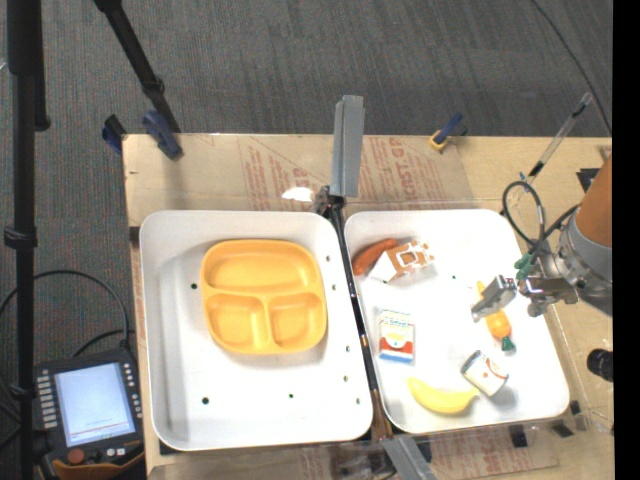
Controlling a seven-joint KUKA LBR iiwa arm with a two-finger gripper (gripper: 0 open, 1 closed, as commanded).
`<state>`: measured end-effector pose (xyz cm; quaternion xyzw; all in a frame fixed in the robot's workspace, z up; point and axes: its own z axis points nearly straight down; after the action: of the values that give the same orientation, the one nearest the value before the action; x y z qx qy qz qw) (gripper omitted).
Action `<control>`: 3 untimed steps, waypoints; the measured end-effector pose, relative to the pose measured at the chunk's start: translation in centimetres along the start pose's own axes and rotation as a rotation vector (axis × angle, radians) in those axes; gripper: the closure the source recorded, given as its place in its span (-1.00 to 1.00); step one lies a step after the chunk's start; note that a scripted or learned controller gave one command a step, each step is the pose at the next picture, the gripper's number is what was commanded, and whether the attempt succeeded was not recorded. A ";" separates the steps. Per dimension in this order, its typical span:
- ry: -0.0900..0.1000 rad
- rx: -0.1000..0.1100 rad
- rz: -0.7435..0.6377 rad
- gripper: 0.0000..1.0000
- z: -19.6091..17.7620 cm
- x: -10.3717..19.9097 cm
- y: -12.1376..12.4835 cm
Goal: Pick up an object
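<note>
My gripper (503, 297) reaches in from the right over the right bin (455, 230), just above an orange carrot toy (499, 326) with a green tip. A small white and orange carton (485, 373) lies below the carrot. A yellow banana (442, 398) rests near the bin's front edge. Mid-bin lies a flat white box with a red label (396, 334). At the bin's back left, a brown sausage (373, 255) sits beside a small orange and white carton (411, 260). Nothing shows held in the gripper.
The left bin (180, 388) holds a yellow divided plate (265, 296). A grey post (348, 153) stands behind the seam between the bins. Cables (527, 208) loop near the arm at the right. A pendant screen (88, 403) sits at the lower left.
</note>
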<state>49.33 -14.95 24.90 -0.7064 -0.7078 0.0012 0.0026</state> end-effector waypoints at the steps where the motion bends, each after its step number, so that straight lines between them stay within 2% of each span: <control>1: 0.000 -0.003 -0.136 -1.00 7.1 -6.5 3.2; 2: 0.002 0.000 -0.171 -1.00 15.8 -6.2 5.9; 3: 0.003 0.000 -0.162 1.00 14.9 -6.5 5.8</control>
<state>55.08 -21.37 9.99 -0.6469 -0.7625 -0.0002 0.0037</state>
